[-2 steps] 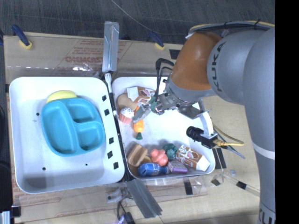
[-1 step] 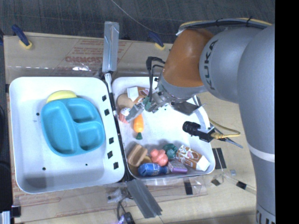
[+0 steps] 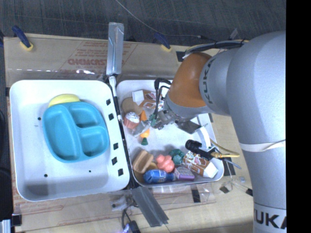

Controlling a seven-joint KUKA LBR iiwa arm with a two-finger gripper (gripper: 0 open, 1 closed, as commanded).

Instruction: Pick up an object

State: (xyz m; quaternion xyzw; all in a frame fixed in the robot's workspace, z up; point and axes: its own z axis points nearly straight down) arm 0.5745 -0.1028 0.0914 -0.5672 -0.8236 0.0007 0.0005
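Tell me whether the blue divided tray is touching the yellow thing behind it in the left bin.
Touching. The camera view shows the blue tray overlapping the yellow thing at its far edge, with no gap between them.

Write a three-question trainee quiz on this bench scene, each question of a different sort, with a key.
1. True or false: the blue divided tray lies in the left bin.
2. Multiple choice: the yellow object sits
A. in the right bin among the clutter
B. at the far edge of the blue divided tray, partly hidden by it
C. on the cardboard outside both bins
3. Fill in the blank: the pincer is over the ____ bin, near the orange-tipped item.

Key: 1 true; 2 B; 3 right
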